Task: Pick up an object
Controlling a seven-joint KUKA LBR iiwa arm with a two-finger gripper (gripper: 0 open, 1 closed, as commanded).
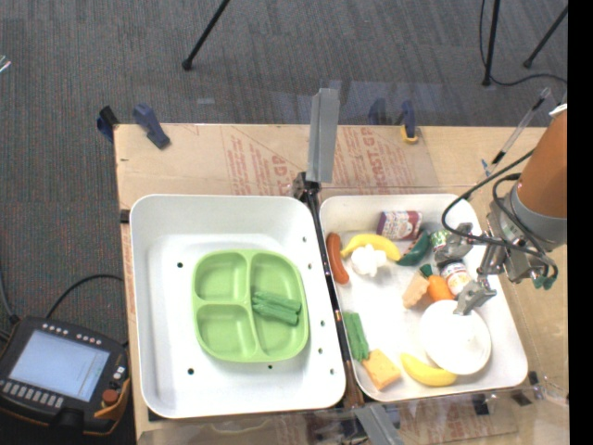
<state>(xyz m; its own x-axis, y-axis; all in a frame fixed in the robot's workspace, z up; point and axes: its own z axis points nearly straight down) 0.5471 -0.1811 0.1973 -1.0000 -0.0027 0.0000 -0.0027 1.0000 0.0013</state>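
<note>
The right bin (515, 346) holds a crowd of small toy foods, and any of them could be the object to pick up. Nearest the jaws (474, 295) is a white plate (456, 339), lying flat in the bin's near right part; the jaws hang at its far edge, just above or touching it, which cannot be told apart from this angle. Whether the jaws are apart or together cannot be told either, and nothing is seen held between them.

Just left of the jaws lie a small bottle with a white label (453, 274), an orange carrot-like piece (438, 288) and a tan wedge (416, 291), close together. Farther back sit a dark green pepper (416, 250), a yellow banana (371, 245), a white lumpy piece (367, 262) and a dark red can on its side (400, 223). A red sausage (337, 257) lies along the bin's left wall. At the near side are a green stick (356, 335), an orange block (381, 369) and a second banana (427, 370), the last touching the plate's near edge.

The left bin (157, 248) carries a green divided tray (227, 313) with green beans (276, 306) across its middle. Both bins rest on the table (232, 160). The arm (547, 188) enters from the right, grey below an orange band.
</note>
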